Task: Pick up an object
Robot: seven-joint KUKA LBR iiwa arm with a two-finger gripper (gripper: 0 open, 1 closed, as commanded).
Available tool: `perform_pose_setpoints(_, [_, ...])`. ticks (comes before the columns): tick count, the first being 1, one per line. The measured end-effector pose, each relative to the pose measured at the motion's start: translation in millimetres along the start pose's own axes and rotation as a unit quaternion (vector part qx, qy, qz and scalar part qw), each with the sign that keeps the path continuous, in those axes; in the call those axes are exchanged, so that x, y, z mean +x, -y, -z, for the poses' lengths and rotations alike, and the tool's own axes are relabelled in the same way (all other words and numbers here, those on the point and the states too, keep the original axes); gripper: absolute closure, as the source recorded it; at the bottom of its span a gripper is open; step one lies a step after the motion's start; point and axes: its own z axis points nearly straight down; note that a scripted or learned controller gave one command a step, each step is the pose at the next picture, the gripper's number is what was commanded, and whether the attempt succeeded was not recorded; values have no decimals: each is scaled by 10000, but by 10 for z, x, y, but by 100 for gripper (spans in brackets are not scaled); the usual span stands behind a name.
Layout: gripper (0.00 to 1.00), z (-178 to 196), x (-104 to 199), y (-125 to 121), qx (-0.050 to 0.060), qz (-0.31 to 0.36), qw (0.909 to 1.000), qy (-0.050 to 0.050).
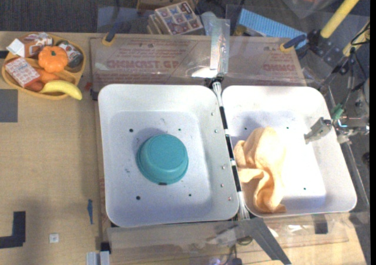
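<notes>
Crumpled pale-orange cloth (pixel 262 168) in the right bin (pixel 329 196), teal upturned bowl (pixel 163 158) left; jaws' state unclear.

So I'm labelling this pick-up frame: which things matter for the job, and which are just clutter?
Job:
teal bowl in left bin
orange cloth in right bin
end effector

Lying about:
fruit basket
banana
small pumpkin

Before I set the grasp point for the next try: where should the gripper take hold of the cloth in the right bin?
Probably the raised fold on the cloth, coming straight down from above. It lies crumpled, so the bunched ridges give the fingers something to pinch.
</notes>
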Motion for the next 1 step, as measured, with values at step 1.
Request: perform_pose_setpoints(1, [0,-1119,483,-249,-3,1174,9931,-1])
